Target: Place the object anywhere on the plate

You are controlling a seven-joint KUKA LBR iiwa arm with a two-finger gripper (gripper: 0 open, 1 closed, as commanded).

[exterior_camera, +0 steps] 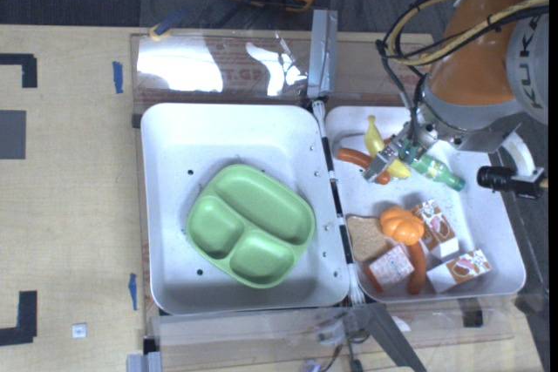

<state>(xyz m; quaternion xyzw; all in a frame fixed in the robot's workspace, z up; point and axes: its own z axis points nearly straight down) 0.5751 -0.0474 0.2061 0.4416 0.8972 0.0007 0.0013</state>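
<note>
Banana (375,138) — right beside gripper (384,163)

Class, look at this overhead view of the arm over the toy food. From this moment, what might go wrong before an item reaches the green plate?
1. The gripper sits amid a tight cluster: banana, hot dog and green bottle. It may catch two items or knock one aside.
2. The green plate lies in the other bin, so a weakly held item could drop while crossing the divider.
</note>
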